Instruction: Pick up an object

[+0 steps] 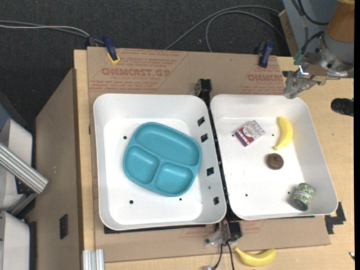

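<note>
The right bin (247,184) holds a yellow banana (284,133), a small red and white packet (249,133), a brown round object (274,161) and a green can (302,196) lying near the front right corner. My gripper (295,87) hangs over the bin's far right corner, above and behind the banana, apart from all of these objects. Nothing shows in it.
A teal divided plate (162,158) lies in the left bin (112,122). A second banana (256,256) rests on the bench in front of the bins. Clamps (111,49) and cables sit along the cardboard's far edge.
</note>
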